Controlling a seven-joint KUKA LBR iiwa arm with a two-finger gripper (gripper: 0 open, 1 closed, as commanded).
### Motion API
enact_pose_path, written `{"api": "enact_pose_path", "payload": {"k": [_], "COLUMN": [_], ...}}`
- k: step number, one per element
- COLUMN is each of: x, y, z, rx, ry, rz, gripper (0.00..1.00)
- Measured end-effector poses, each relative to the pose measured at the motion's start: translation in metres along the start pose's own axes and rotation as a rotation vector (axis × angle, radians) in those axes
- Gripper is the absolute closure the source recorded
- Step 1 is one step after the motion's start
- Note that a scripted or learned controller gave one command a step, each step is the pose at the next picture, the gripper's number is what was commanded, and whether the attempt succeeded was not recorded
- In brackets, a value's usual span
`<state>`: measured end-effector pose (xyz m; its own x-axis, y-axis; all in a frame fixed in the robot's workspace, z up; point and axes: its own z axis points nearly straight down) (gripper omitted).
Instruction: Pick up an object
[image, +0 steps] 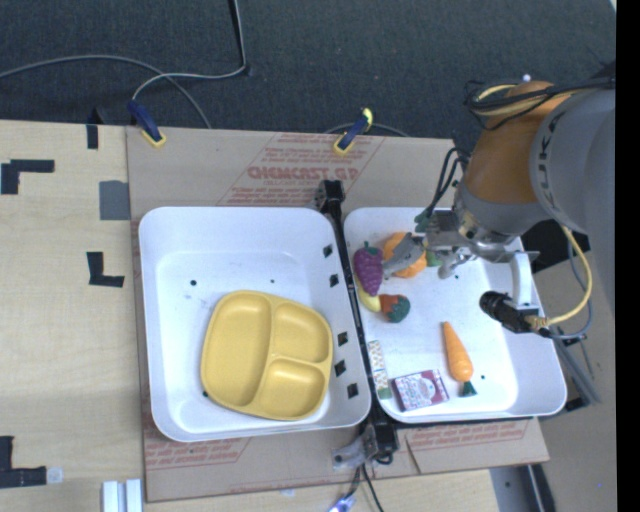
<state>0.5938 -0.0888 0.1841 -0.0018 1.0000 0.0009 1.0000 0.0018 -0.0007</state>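
Half a dozen toys sit in my right bin (520, 395), and my pincer (412, 256), spread open, hovers at the orange piece (396, 243) beside the purple grapes (368, 268), so I'd drop straight down and avoid nudging those grapes.

The hand (418, 256) hangs over the right bin (520, 395), just beside an orange toy (396, 243) and purple grapes (368, 268).

Pale wooden desk (60, 330) sitting against dark carpeted floor (300, 50)

A printed cardboard sheet (270, 170) is lying across the desk, with yellow-and-blue clamps (350, 135) gripping its edge toward 12 o'clock. Black tape marks (25, 175) are showing on the wood toward 9 o'clock. A thin cable (180, 85) is trailing over the floor toward 11 o'clock, under even, soft light.
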Motion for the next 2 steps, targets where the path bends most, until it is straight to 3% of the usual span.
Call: {"api": "enact_pose_path", "payload": {"k": [1, 2], "x": [-0.0328, -0.0322], "y": [0.0503, 0.0488], "z": [0.0967, 0.0887], "rx": [-0.003, 0.004], "ry": [-0.004, -0.002], "rz": [0.001, 0.0], "gripper": [0.0, 1.0]}}
